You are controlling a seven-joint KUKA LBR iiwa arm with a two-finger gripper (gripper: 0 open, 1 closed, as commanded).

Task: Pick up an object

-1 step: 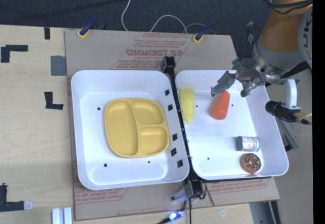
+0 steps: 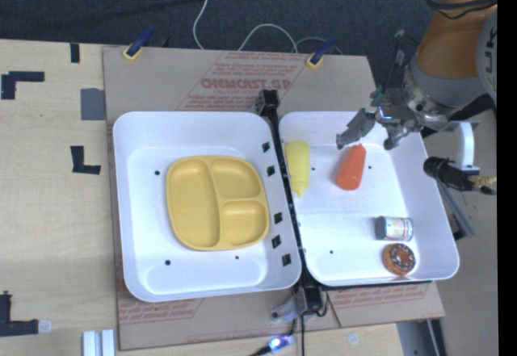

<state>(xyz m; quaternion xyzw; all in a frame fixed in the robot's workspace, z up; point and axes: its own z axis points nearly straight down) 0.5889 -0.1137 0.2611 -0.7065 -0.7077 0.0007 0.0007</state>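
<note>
The orange carrot-shaped object (image 2: 350,167) lies in the right bin (image 2: 436,221) just below the open, empty hand (image 2: 375,131), alongside a smooth yellow banana-like piece (image 2: 298,165), a small labelled jar (image 2: 394,228) and a brown doughnut (image 2: 400,259), while the left bin (image 2: 137,185) holds a yellow three-compartment plastic plate (image 2: 216,202).

- Left bin (image 2: 133,185): landmark, on a cardboard sheet (image 2: 234,80).
- Yellow tray (image 2: 216,203) lies inside the left bin, three compartments.
- Blue clamps (image 2: 137,43) behind the bin, at the cardboard's far edge.
- White cable (image 2: 242,35) loops behind it.
</note>
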